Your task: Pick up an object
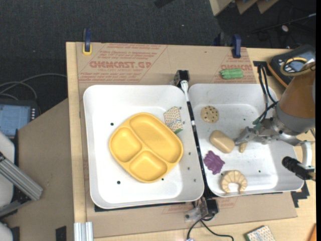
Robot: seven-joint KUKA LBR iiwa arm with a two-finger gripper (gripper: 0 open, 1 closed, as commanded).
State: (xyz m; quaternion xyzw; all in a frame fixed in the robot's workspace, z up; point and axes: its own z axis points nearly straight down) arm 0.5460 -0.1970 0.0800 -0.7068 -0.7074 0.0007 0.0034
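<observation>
White plastic makes up the two shallow bins that sit side by side on the worktop, the left bin (95, 149) nearer the left edge and the right bin (266, 177) nearer the right edge. In the left bin a yellow divided plate (145, 146) with three compartments lies near the middle, tilted diagonally, and a small patterned packet (173, 118) rests just beside the plate's upper right rim, close to the wall between the bins.

The right bin holds several small things. A round cookie (209, 114) with dark spots lies toward the far left corner of that bin. A tan, rounded lump like a bread roll (221, 141) lies near the bin's middle, a purple piece (213, 161) sits just below it toward the dividing wall, and a pale croissant-shaped piece (234, 181) lies near the front edge.

The grey arm with its orange band reaches in over the worktop's right edge. The gripper (244, 138) hangs low in the right bin, just to the right of the bread roll, with its two fingers parted and nothing between them; one fingertip is close to the roll, but whether it touches cannot be told.

A green object (231, 74) lies on the worktop behind the right bin, near the far edge.
</observation>
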